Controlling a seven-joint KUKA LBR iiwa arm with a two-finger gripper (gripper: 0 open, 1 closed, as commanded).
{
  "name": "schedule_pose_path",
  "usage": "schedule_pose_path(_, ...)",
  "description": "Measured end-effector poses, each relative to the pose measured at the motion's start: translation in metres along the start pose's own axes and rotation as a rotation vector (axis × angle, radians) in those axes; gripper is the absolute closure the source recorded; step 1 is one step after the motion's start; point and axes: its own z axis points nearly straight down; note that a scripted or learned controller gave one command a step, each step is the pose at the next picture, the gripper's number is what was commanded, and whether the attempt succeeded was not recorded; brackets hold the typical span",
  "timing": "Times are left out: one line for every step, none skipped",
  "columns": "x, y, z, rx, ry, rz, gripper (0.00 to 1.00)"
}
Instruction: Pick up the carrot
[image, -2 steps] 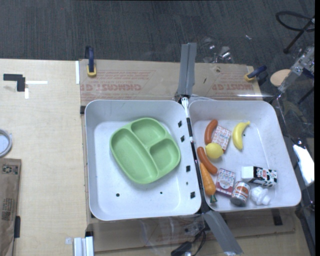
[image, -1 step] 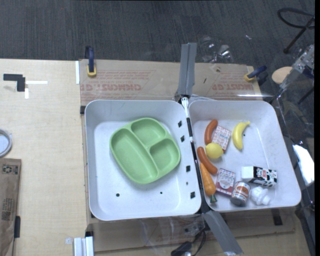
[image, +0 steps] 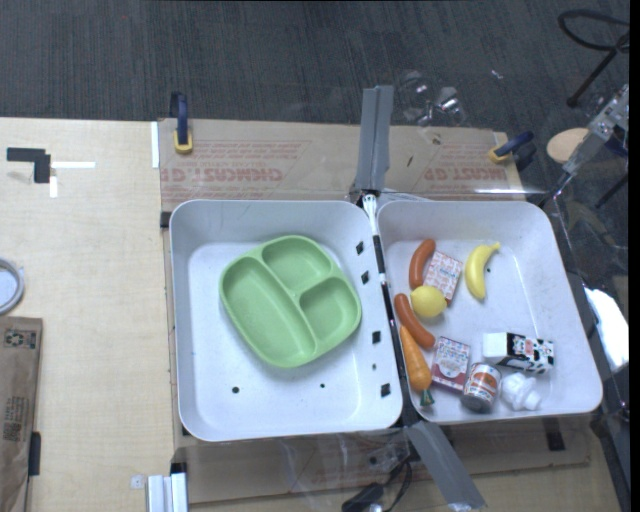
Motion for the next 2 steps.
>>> schedule_pose_path(-0.0011,0.0007,-0.0093,-0.001,-0.004,-0.001,1.00)
schedule_pose_path(-0.0022,0.0014,-0.0180,-0.001,-0.008,-0.003,1.00)
